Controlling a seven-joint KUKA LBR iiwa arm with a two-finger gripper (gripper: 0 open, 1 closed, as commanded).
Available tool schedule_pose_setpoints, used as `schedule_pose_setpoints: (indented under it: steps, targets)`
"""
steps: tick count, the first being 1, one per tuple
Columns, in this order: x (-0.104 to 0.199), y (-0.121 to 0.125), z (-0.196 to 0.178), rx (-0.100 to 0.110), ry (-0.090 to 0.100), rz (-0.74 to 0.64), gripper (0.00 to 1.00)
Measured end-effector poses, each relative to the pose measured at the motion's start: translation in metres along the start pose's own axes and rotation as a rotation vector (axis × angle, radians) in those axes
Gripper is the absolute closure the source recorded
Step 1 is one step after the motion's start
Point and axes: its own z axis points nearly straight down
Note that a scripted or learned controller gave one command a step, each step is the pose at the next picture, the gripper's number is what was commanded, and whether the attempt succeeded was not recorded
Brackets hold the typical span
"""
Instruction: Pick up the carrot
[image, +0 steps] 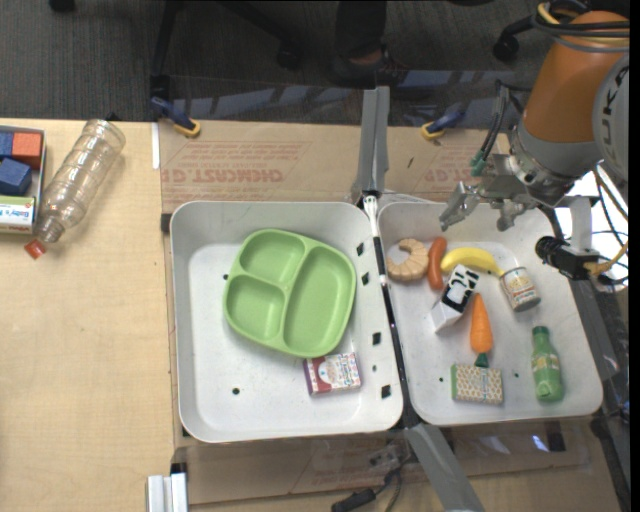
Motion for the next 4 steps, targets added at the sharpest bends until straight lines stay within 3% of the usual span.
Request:
schedule_pose_setpoints:
  steps: [1, 2, 3, 4]
  targets:
    - [-0.096, -0.072, -0.056, -0.001, -0.001, -0.042, 0.00]
    - [-0.094, -0.122, 0.115, -0.011, 0.001, -0.095, 0.00]
    - [-0.122, -0.137, 0.138, -0.005, 0.001, -0.435, 0.00]
    - [-0.047, -0.060, 0.135, -0.004, 0.001, -0.615, 0.00]
